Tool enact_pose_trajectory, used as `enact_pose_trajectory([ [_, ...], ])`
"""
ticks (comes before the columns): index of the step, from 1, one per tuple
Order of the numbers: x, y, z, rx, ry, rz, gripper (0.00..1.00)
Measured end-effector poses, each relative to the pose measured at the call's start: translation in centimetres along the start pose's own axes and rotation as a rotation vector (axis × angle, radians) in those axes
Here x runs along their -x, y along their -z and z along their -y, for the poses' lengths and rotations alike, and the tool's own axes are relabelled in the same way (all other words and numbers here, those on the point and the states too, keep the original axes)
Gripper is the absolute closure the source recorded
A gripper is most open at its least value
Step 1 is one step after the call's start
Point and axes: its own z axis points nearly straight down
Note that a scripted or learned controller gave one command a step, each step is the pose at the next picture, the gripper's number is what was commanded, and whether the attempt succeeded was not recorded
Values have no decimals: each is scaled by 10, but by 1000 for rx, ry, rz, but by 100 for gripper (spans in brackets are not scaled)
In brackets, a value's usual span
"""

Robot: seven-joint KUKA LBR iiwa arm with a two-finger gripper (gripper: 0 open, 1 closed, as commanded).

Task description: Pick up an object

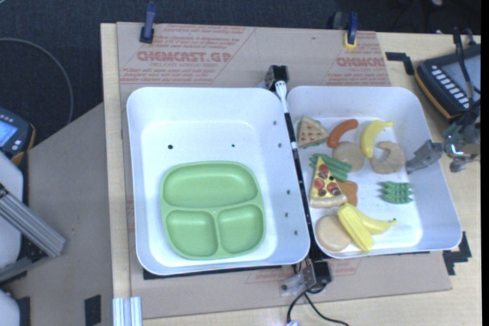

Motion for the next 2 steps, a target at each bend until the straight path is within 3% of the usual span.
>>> enact_pose_trajectory([
  [1, -19, 172, 16, 19, 4, 6, 0],
  [2, -92, 323, 16, 23, 9, 3, 0],
])
